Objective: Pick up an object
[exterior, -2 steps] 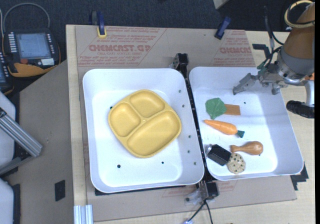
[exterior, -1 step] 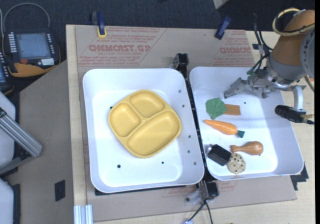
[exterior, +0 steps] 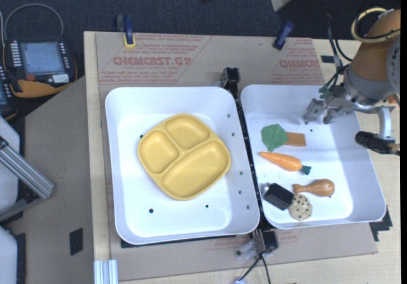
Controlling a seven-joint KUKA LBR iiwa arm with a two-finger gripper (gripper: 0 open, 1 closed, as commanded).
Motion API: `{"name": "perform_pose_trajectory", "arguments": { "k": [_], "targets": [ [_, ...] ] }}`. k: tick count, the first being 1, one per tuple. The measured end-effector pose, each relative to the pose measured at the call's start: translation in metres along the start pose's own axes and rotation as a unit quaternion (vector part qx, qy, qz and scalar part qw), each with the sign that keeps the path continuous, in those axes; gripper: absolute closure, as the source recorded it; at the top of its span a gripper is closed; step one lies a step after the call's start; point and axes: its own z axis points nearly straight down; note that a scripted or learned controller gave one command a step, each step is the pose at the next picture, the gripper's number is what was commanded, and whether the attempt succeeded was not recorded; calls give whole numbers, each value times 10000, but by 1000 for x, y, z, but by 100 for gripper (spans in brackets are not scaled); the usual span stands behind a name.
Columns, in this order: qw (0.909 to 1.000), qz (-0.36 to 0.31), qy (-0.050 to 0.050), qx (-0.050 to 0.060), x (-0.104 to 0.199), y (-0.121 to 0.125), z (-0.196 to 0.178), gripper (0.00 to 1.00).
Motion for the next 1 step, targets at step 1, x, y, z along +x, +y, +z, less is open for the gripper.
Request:
{"name": "perform_pose_trajectory", "arguments": {
  "k": [1],
  "targets": [
    [10000,35,-36,-13,3,-1,-64,100]
  ]
}}
